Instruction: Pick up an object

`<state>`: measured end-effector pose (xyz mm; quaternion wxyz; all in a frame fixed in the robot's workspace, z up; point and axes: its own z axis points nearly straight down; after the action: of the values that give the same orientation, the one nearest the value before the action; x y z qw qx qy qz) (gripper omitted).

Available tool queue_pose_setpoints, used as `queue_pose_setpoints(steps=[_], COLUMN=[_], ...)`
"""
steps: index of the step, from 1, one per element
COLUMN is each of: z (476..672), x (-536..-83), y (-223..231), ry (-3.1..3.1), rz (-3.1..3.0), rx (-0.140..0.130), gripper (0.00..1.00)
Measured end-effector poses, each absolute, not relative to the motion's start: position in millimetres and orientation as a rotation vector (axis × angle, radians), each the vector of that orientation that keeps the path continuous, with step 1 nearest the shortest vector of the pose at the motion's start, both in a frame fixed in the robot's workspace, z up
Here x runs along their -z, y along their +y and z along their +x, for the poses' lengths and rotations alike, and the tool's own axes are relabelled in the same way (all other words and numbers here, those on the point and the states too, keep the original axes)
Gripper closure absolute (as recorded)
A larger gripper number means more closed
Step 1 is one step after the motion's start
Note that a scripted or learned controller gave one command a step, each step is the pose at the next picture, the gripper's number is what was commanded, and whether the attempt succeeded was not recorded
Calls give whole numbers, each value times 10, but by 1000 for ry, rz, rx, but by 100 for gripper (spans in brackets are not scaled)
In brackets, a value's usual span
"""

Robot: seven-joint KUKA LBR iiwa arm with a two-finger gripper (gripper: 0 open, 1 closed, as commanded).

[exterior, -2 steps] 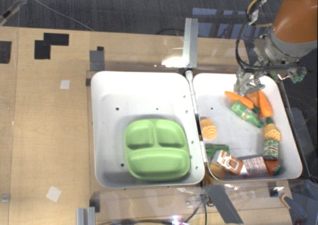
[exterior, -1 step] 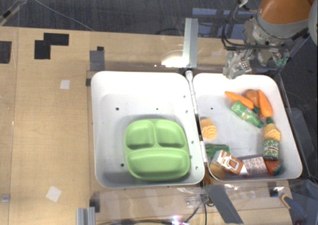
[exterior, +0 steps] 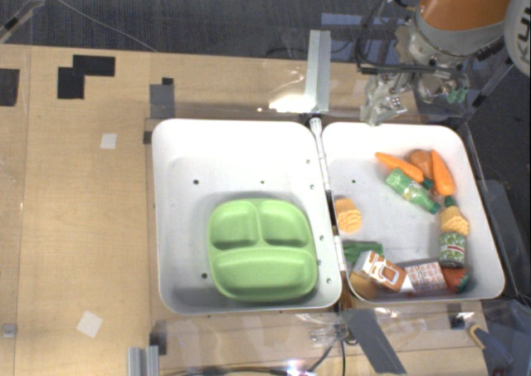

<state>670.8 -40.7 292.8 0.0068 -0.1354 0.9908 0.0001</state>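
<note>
My gripper (exterior: 388, 104) hangs above the far rim of the right bin (exterior: 365, 175), near its back left corner, with the orange-banded wrist above it. Nothing is visible in it. The right bin holds several toy foods: two orange carrots (exterior: 398, 164) (exterior: 442, 172), a green bottle (exterior: 412, 192), a yellow corn piece (exterior: 348, 217), a small can (exterior: 452, 246), a green item (exterior: 363, 250), an orange carton (exterior: 382, 271) and a flat packet (exterior: 424, 276). All of them lie below and in front of the gripper.
The left bin (exterior: 191, 167) holds a green divided plate (exterior: 262, 248) in its front half. A grey metal post (exterior: 319, 71) stands behind the seam between the bins. Cables hang beside the wrist at the top right.
</note>
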Motion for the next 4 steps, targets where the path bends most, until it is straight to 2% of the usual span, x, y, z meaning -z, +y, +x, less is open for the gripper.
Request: queue_pose_setpoints(steps=[1, 2, 4], z=[6729, 6575, 6623], x=[-3068, -2747, -3033], y=[-400, -270, -254], ry=[3087, 3058, 3033], rz=[-425, -671, -666], rx=[1, 1, 4], gripper=[100, 100, 100])
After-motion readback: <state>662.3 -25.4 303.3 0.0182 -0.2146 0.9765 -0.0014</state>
